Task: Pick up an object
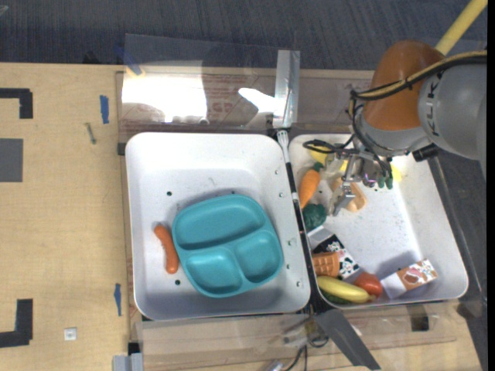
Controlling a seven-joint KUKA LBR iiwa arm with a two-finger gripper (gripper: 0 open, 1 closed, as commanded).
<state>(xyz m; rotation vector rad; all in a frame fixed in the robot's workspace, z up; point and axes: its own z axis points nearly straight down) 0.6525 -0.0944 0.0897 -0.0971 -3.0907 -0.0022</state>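
End effector [349, 192] low in right bin [433, 230], finger state unclear, carrot [308, 185] just left of it

The arm [433, 99] is cut off at the right edge. It hides part of the right bin [433, 230]; the yellow toy [317, 151] beneath is half-covered.

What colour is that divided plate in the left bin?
Teal blue all over; the divided plate shows clearly in the camera view.
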